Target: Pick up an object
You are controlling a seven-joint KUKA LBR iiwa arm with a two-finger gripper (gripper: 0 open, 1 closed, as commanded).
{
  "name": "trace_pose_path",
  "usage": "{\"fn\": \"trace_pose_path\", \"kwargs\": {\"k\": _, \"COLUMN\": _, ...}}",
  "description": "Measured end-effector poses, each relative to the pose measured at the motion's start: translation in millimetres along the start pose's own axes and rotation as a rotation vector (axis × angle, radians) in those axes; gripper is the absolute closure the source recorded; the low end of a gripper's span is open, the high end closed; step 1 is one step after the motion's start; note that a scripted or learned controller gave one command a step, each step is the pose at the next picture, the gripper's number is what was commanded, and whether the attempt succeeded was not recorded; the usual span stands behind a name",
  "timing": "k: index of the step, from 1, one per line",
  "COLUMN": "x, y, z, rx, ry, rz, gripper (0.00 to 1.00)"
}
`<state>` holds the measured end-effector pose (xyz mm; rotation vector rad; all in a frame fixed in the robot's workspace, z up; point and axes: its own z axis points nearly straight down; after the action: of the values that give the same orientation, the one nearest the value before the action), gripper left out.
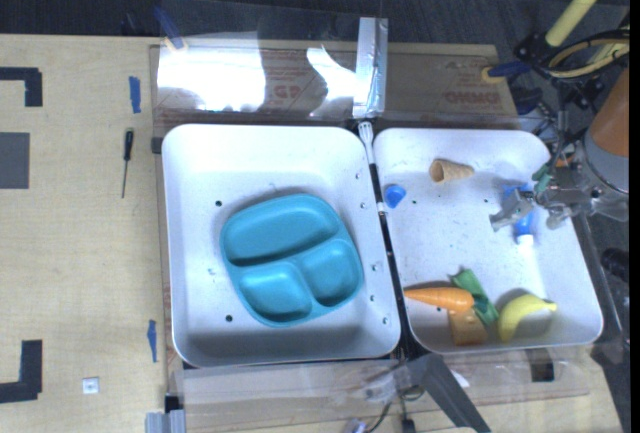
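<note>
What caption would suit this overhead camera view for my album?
Robot gripper hovers over the right bin above carrot, banana and cone; a blue tray fills the left bin.

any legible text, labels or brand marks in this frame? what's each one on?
None can be read.
Red printed lettering on the brown cardboard panel behind the right white bin: too blurred to read.
Red printed lettering on the cardboard behind the left white bin: washed out by glare on the clear plastic sheet.
</note>
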<state>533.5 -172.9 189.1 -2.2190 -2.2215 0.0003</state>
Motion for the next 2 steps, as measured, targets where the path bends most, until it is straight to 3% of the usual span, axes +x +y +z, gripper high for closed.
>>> {"fn": "trace_pose_path", "kwargs": {"k": 1, "x": -33.7, "y": 36.1, "z": 95.0, "rx": 0.004, "ry": 0.009, "rz": -0.067, "gripper": 0.00}}
{"fn": "trace_pose_path", "kwargs": {"k": 2, "x": -14.6, "y": 24.7, "z": -20.3, "rx": -0.013, "ry": -0.005, "rz": -0.134, "gripper": 0.00}}
